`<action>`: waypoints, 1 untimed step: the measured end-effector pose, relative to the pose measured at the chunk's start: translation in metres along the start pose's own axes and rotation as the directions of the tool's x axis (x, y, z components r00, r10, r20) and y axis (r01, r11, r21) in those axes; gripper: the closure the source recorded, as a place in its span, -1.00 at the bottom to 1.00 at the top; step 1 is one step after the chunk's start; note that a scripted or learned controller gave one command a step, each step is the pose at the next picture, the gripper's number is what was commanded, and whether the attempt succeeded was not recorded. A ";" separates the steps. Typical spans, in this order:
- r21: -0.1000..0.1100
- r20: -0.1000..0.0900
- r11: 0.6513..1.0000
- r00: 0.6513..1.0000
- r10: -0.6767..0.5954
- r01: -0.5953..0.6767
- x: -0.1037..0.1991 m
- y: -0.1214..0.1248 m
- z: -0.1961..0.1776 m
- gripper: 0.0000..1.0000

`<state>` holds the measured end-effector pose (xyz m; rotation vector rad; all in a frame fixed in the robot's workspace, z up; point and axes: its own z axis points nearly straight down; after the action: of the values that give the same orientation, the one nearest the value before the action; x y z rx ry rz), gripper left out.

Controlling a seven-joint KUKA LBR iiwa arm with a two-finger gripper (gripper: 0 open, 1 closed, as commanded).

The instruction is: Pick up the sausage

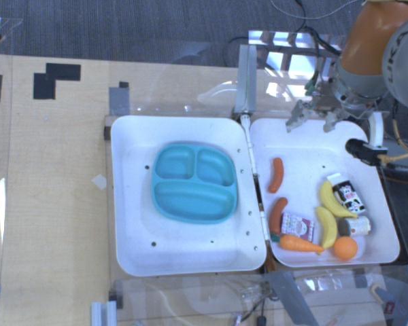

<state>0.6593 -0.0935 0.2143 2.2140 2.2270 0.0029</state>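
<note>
Two sausages lie in the right bin (pixel 374 250). The orange-red sausage (pixel 277 174) is near the bin's left wall. A darker red-brown sausage (pixel 278 214) lies just below it, beside a pink carton (pixel 299 227). My gripper (pixel 313 120) hangs over the far edge of the right bin, up and to the right of both sausages. Its two fingers (pixel 296 119) are spread open with nothing between them.
The right bin also holds a carrot (pixel 300 244), two bananas (pixel 330 212), an orange (pixel 345 248) and a small black-and-white carton (pixel 345 197). A blue divided plate (pixel 194 182) sits in the left bin (pixel 132 250). A metal post (pixel 245 80) stands behind the bins' divide.
</note>
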 end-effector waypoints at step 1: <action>0.001 0.000 0.996 0.996 -0.086 0.086 0.007 -0.054 0.117 -1.00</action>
<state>0.6051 -0.0864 0.0968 2.1163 2.3213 0.0013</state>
